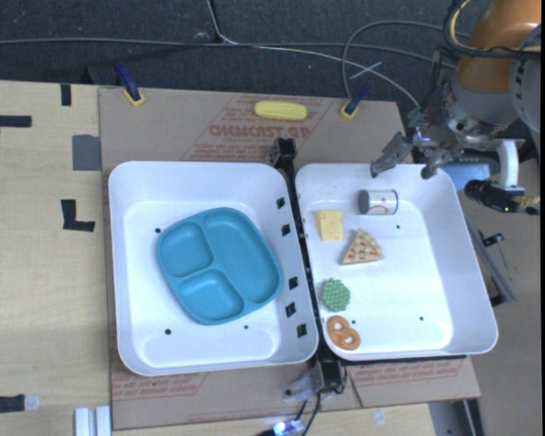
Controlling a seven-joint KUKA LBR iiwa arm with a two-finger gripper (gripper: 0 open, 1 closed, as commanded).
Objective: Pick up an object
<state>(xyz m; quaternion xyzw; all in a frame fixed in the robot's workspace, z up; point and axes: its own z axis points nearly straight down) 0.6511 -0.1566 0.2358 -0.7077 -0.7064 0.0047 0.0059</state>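
The right bin (pixel 454 271) holds a small grey can (pixel 379 202) lying on its side, a yellow cheese slice (pixel 330 224), a pizza wedge (pixel 361 249), a green broccoli piece (pixel 335 293) and a brown pretzel (pixel 342 332). My gripper (pixel 407 163) hangs over the bin's far edge, just above and to the right of the can. Its two dark fingers (pixel 384 162) are spread apart and open, with nothing between them.
In the left bin (pixel 136 271) lies a blue divided plate (pixel 220 263). A yellow banana-like toy (pixel 280 110) rests on the cardboard behind the bins. Blue and yellow clamps (pixel 127 84) pin the cardboard's far corners. Cables trail above the bench.
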